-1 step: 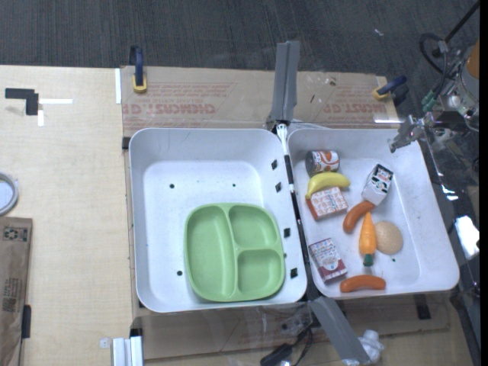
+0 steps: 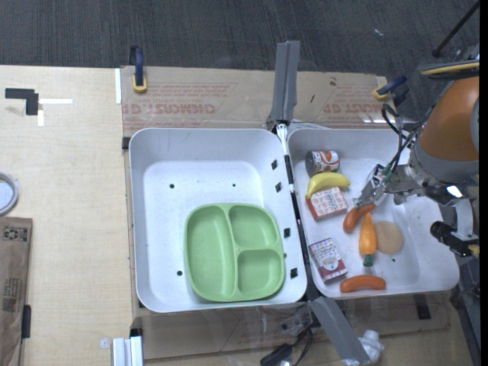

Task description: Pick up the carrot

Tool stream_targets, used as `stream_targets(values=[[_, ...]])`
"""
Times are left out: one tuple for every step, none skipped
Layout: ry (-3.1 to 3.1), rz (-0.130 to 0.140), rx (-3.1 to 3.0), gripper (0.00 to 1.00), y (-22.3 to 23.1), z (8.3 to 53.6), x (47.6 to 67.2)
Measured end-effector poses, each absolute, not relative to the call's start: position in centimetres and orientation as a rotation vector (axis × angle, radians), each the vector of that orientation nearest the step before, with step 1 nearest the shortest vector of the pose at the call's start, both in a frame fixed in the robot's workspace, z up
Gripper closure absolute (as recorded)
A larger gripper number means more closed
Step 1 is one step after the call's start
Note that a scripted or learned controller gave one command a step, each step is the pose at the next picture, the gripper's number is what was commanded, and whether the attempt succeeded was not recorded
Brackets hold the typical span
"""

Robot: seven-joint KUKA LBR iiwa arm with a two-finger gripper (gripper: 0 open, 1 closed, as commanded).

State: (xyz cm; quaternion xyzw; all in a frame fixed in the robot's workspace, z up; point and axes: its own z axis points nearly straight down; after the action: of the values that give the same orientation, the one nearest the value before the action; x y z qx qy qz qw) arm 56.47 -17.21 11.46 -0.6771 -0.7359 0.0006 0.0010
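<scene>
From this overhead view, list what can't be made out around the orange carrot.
- Gripper: too small to tell whether it is open or shut.
- Orange carrot: its green tip is too small to resolve.
- Small red-and-white carton: print unreadable.
- Grey arm: cut off by the right edge.

Readable print on the bench

Red lettering runs upside down along the cardboard strip (image 2: pixel 206 97) behind the two bins, at twelve o'clock from the left bin (image 2: pixel 145 204); it seems to read "CHEMCO", repeated on the strip's right stretch, though the letters are blurred. A recycling mark sits on the brown paper bag (image 2: pixel 14 280) at nine o'clock. Print on the small boxes (image 2: pixel 328 203) and the can (image 2: pixel 322 161) is too small to read.
</scene>
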Motion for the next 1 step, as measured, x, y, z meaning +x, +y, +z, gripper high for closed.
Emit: stream_targets(values=[[-2.421,0.001,-1.999,0.00,-17.31,9.14,52.79]])
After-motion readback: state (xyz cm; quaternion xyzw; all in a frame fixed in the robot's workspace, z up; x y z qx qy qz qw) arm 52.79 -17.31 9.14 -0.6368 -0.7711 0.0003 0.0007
